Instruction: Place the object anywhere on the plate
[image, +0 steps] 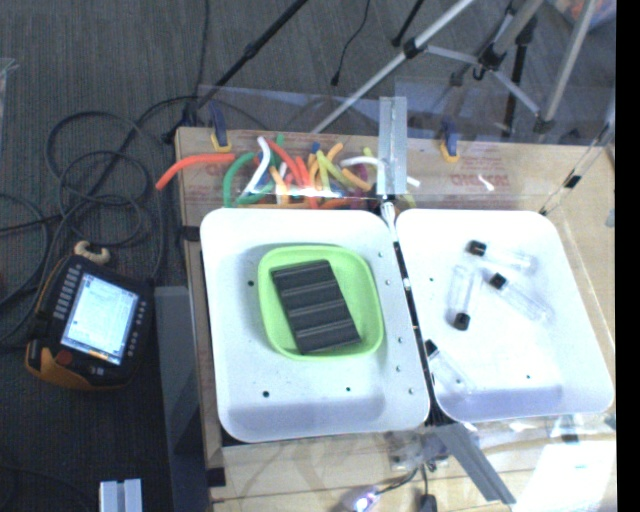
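Step in hand: the placing looked finished, since the dark ribbed block (316, 306) already lay on the green plate (266, 300).
Task's thing: the ribbed block rested flat near the plate's middle, its long side running slightly askew, and it sat wholly inside the rim.
Pincer: whether it was open, closed or gripping anything could not be told.
Next move: judged from this layout, little was called for beyond keeping clear of the plate so the block was not nudged off. If one of the vials were the object meant, a fresh pick from the right bin (520, 370) would be needed.
Block: dark grey to black, matte and rectangular, with raised bands across its top.
Plate: bright green and smooth, a rounded square with a shallow raised lip, probably plastic.
Left bin (300, 395): a white, shallow tray with rounded corners that held the plate.
Vials (462, 295): several clear cylinders with black caps lay scattered on their sides in the right bin, well apart from the plate. They were likely slippery and apt to roll.
Behind the bins: a tangle of coloured tubes (290, 170) in orange, green, white and yellow.
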